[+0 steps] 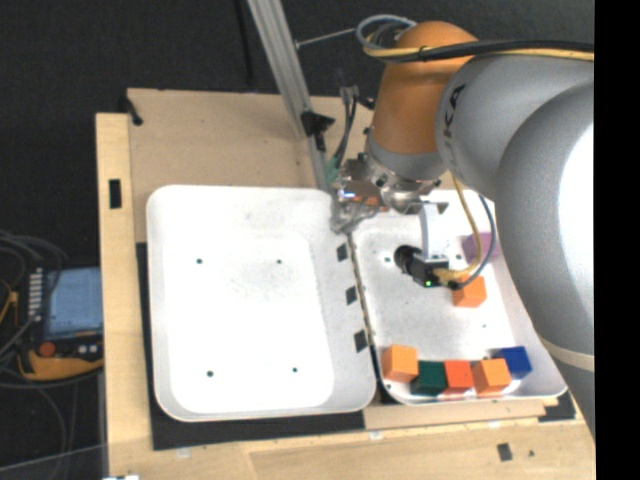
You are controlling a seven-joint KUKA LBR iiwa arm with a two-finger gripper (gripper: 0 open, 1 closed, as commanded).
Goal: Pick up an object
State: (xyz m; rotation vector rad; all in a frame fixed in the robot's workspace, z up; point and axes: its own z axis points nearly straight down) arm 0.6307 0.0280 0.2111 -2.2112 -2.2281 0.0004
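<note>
Arm enters from the right above the right bin, with the left bin beside it. Gripper is at the right bin's far-left corner; whether open or closed cannot be told. Row of blocks along that bin's near wall: orange, green, orange, orange, blue. A lone orange block lies mid-bin.

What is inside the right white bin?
Four orange blocks, a green block, a blue block and a purple block half hidden. The grey arm covers the bin's right side, so anything under it is unseen.

A bulky, glossy grey arm narrows into a rounded orange band above a metal wrist.
</note>
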